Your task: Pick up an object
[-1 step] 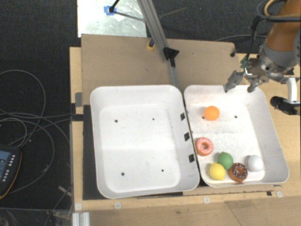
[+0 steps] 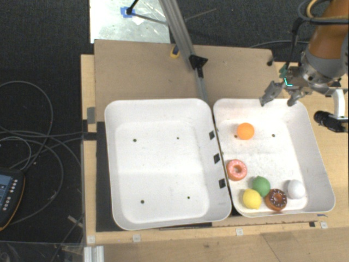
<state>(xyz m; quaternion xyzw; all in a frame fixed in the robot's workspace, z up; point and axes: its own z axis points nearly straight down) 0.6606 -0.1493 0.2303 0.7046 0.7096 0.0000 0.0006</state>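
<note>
The right bin (image 2: 305, 146) holds an orange ball (image 2: 245, 131) near its middle. Lower down lie a pink frosted doughnut (image 2: 236, 170), a green ball (image 2: 261, 185), a yellow lemon (image 2: 251, 198), a chocolate doughnut (image 2: 276, 200) and a white ball (image 2: 295, 189). My gripper (image 2: 281, 96) hangs above the bin's far rim, to the upper right of the orange ball. Its two fingers are spread apart with nothing between them.
The left bin (image 2: 161, 162) lies beside the right one, with black clips along their shared edge. A grey pole (image 2: 182, 29) slants over the bench's back. A black fitting (image 2: 330, 120) sits right of the right bin. Cables lie on the floor at the left.
</note>
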